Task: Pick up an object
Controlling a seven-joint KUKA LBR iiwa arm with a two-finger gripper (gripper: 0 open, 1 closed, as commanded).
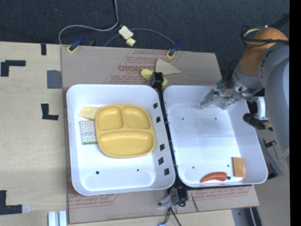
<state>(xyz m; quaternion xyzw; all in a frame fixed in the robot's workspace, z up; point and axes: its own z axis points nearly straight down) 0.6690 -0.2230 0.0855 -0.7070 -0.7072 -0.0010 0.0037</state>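
A red-orange sausage-shaped object lies at the near edge of the right bin, with a small tan block beside it at the near right corner. My gripper hangs over the far right part of that bin, its grey fingers spread apart with nothing between them. It is well away from both objects. In the left bin sits a yellow divided plate, with a pale yellow piece and a small patterned packet at its left side.
A row of black clips runs along the divider between the bins. Beyond the bins lie a yellow clamp, a tan wedge and cables on the cardboard. The grey arm fills the right side.
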